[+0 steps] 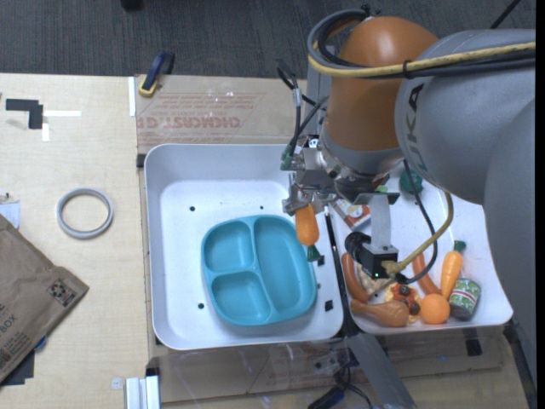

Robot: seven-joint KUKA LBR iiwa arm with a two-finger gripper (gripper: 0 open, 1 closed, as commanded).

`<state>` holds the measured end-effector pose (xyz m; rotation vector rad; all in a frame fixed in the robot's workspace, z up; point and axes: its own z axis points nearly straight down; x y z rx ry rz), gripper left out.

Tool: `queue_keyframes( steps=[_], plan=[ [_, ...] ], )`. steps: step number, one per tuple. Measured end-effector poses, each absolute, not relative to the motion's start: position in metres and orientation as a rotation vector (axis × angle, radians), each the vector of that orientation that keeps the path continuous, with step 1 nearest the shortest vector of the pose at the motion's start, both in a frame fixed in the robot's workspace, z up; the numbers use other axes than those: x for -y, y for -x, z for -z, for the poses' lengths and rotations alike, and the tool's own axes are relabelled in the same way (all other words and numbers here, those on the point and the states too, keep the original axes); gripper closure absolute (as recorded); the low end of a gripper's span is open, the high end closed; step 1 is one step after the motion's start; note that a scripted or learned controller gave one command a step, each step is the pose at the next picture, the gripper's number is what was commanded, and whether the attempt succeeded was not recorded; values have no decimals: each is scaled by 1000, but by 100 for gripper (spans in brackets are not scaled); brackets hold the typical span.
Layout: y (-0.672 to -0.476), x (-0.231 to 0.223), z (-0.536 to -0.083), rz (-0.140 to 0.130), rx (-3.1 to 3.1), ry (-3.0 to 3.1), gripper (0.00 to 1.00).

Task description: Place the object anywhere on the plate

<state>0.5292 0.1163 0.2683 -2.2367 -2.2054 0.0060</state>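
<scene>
A blue plate (pixel 255 271) with three compartments lies in the left white bin (pixel 170 228). My gripper (pixel 305 204) hangs over the plate's upper right rim, shut on an orange carrot-like toy (pixel 306 226) that points downward from between its fingers. The carrot's lower end is just above the plate's right edge, near the wall between the two bins.
The right bin (pixel 494 254) holds several toy foods: a sausage (pixel 353 279), a chicken leg (pixel 383 313), an orange (pixel 434 308), a carrot (pixel 450 267) and a small can (pixel 465 296). A tape roll (pixel 85 212) and a brown package (pixel 30 301) lie on the bench at left.
</scene>
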Motion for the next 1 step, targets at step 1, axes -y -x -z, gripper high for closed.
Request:
queue_keyframes(
  steps=[1],
  plan=[
    [-529,-116,-268,-7,2205,2237,0]
  ],
)
